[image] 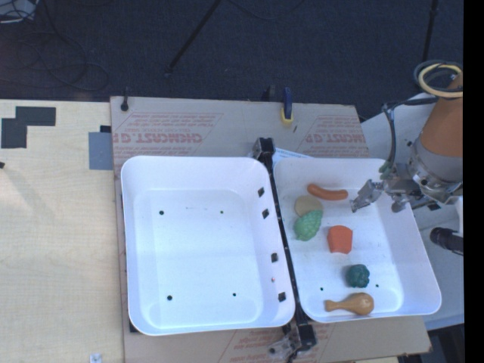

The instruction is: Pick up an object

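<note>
The end effector point(376, 197) is seen in the right part of the frame, over the upper right of the right bin point(423, 267). Its 2 fingers are spread apart and nothing is held between them. One finger tip point(361, 200) points to the left, toward the toys.

5 toys are laid in the right bin. The nearest one is judged to be the sausage point(327, 193), so it is taken as the thing to pick up. It is found just to the left of the end effector, a little apart from it and not touched. Its long side is laid almost left to right across the frame, with the left end a bit higher. A grip across its short side, from top to bottom of the frame, is thought to fit best.

A green lump point(307, 224) and a tan disc point(305, 204) are seen lower left of the sausage, close together. An orange block point(339, 239) is seen below the sausage. A dark green ball point(358, 275) and a tan drumstick point(350, 304) are placed nearer the bottom of the bin, well apart from the end effector.

The arm point(442, 131) is brought in from the right edge of the frame, with its orange band held above the wrist. The wrist is leaned over the bin's right rim. The left bin point(136, 203) is passed over by nothing.
</note>
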Tool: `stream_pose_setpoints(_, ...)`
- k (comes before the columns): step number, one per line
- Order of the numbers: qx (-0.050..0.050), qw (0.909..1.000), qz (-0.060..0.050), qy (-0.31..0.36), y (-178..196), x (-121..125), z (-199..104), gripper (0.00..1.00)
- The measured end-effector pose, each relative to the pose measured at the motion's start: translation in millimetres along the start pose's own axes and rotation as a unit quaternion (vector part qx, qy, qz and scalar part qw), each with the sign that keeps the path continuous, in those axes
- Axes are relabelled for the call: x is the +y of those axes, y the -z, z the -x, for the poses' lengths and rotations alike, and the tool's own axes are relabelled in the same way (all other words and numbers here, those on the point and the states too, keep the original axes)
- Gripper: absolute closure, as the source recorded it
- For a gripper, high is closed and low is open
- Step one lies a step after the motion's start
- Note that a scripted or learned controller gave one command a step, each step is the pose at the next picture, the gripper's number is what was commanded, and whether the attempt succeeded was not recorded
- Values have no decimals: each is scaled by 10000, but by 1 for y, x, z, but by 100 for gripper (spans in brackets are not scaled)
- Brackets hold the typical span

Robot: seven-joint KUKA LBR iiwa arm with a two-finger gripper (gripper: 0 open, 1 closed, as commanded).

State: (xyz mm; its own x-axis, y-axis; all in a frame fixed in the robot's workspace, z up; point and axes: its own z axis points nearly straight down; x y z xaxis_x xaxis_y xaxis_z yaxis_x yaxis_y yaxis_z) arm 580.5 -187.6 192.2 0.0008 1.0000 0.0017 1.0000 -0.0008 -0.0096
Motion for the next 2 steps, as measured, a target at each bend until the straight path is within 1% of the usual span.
stream_pose_setpoints(1,22,10000,65,-10,-102,-52,4,0)
stream_pose_setpoints(2,-39,9999,107,7,-99,-28,-36,0)
